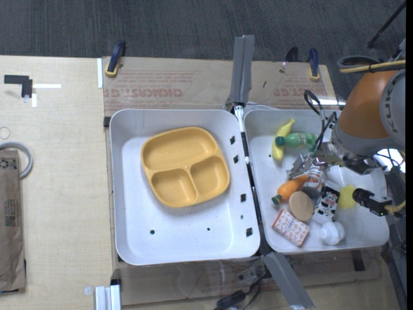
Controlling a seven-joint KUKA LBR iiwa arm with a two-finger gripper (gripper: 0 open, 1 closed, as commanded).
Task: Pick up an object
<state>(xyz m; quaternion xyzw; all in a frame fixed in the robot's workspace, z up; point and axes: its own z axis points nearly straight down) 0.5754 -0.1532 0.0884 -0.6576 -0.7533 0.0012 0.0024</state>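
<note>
A cluster of small items is seen in the right bin (pixel 381 237). A yellow banana (pixel 281 138) and a green bottle (pixel 298 139) lie near its far edge. An orange carrot (pixel 288 189) and a tan round disc (pixel 301 206) sit at the middle. A red patterned packet (pixel 291 227) and a white object (pixel 332 232) rest near the front edge.

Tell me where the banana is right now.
The banana lies in the right bin, near its far end, touching the green bottle beside it and up the view from the carrot.
</note>
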